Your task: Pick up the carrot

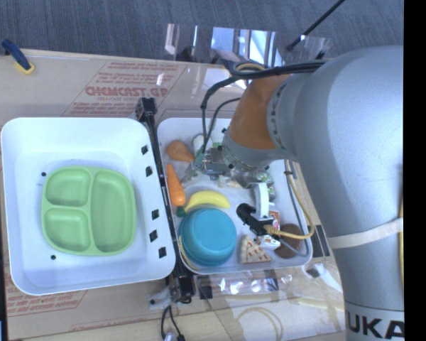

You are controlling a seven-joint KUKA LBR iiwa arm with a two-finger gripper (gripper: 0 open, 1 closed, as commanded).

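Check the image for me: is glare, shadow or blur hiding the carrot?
Camera view: the carrot reads clearly against the right bin's left wall, evenly lit and without heavy shadow. Glare sits on the clear sheet behind the bins and on plastic at the front edge, away from it. The whole frame is slightly soft. The arm looms large and covers the bin's right part.

2 bins sit side by side on the surface [78, 77], the left bin [21, 212] holding a divided plate [89, 209]. In the right bin [295, 254], a carrot [175, 185] lies along the left wall, a banana [206, 202] just right of it, a bowl [208, 236] in front of both and a pizza slice [254, 250] beside the bowl.
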